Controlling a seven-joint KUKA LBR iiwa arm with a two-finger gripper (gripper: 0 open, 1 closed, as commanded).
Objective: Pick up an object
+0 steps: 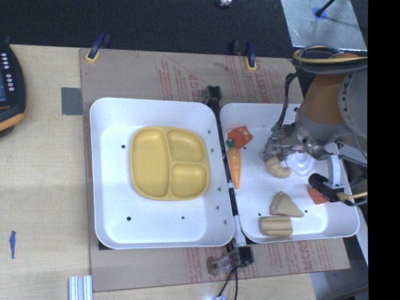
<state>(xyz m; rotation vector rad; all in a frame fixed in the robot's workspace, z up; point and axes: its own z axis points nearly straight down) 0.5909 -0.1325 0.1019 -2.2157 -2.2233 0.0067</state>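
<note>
The right white bin (250, 227) holds several toy foods. A carrot (234, 164) lies along its left wall, with a red-orange piece (239, 135) just above it. A tan wedge (285, 204) and a tan roll (275, 226) rest near the front. A small red piece (317, 195) lies at the right. My gripper (279, 158) reaches down into the bin's middle right, directly over a beige curved piece (277, 168) that touches its tip. A white knobbed item (300, 162) sits just right of it.
The left white bin (112, 227) holds a yellow three-part plate (169, 162). A black clip (213, 94) sits where the bins meet at the back, another at the front. A handheld controller (7, 86) lies at the far left. Blue clamps hold the brown board.
</note>
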